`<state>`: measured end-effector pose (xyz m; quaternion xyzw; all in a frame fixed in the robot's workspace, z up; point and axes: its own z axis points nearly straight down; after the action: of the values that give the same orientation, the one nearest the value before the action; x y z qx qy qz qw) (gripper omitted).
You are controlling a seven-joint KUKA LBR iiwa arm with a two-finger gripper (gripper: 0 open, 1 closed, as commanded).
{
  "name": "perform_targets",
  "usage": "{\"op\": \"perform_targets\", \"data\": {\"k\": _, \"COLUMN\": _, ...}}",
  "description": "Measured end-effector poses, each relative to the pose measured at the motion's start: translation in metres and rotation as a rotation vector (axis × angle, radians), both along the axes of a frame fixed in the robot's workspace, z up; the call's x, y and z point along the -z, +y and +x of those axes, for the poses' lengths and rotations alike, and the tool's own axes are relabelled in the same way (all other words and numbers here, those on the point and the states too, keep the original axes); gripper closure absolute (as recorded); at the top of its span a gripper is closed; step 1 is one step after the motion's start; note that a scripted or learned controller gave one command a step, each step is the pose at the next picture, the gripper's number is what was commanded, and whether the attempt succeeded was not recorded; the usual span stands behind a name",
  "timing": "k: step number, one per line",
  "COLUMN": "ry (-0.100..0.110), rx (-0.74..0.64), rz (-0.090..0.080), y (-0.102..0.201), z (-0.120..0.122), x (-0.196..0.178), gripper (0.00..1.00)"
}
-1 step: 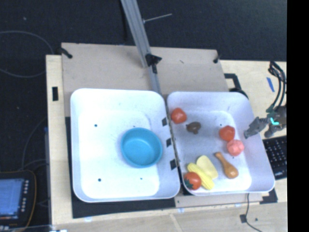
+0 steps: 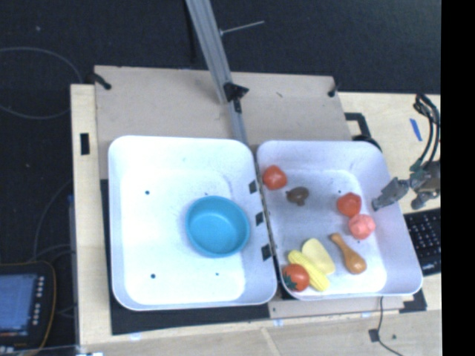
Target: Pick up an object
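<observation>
Floor [image 2: 334, 21]: dark, near black; thin cables trail across it at left.
Table [image 2: 89, 288]: pale wood top with a tan board [image 2: 282, 113] laid over its far part.
Mast [image 2: 211, 43]: grey metal bar, slanting up from the board.
Screen [image 2: 18, 302]: small blue-lit display at lower left.
Keyboard [image 2: 424, 236]: black, at right edge.
Light: even, no hard shadows.

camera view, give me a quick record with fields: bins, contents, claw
left bin: blue bowl
right bin: red tomato, brown lump, red ball, pink ball, yellow pieces, tan drumstick shape, red item at front corner
claw: at right bin's right rim, holding nothing visible
</observation>
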<state>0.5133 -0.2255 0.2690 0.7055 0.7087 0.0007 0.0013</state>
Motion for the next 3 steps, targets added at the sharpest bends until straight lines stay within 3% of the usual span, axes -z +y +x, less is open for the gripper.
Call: {"op": "perform_targets", "data": {"k": 3, "ry": 0.005, "rx": 0.006, "rz": -0.002, "y": 0.001, "z": 0.010, "x": 0.141, "gripper": 0.00}}
